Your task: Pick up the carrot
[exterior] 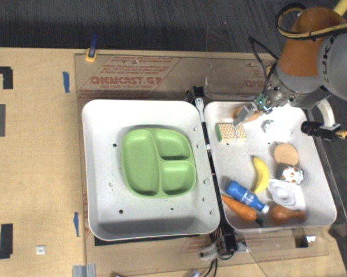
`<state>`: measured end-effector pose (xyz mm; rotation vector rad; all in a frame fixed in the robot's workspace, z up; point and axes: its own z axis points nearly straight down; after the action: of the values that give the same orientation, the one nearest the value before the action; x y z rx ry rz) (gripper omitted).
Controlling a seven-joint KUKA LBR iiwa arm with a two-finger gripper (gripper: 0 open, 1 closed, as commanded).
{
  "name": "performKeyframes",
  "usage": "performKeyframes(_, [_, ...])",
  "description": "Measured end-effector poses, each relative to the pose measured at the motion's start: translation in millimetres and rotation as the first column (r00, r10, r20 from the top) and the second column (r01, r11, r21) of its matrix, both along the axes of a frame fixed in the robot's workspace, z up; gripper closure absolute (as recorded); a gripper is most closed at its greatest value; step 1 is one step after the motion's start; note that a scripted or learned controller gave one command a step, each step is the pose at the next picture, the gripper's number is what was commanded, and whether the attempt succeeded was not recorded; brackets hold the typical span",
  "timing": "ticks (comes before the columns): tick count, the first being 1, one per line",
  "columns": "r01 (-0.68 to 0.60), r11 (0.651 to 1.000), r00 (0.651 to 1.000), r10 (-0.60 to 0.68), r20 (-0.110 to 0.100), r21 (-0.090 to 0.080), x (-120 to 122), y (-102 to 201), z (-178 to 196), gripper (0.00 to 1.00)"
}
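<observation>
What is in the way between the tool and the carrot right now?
The tool sits at the far end of the right bin; the carrot lies at the near end, by the bin's left wall. A blue bottle lies against the carrot's far side, with a banana just beyond. From above, nothing covers the carrot.

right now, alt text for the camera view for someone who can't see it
The carrot lies at the near edge of the right bin, beside a blue bottle and a banana, while the end effector hovers over that bin's far corner. The left bin holds a green divided tray.
</observation>
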<state>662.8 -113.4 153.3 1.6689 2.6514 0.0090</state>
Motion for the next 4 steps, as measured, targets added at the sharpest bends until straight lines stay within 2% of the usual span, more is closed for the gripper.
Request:
performKeyframes(1, [0.339,0.941,0.941,-0.339,-0.017,-0.003,4,10,-49,1.00])
performKeyframes(2, [0.445,0.895,0.895,-0.444,-0.036,0.015,7,-54,-55,1.00])
performKeyframes(3, [0.504,0.864,0.864,-0.504,0.002,0.009,-3,36,39,1.00])
performKeyframes(4, [0.387,0.922,0.922,-0.387,-0.004,0.001,5,81,32,1.00])
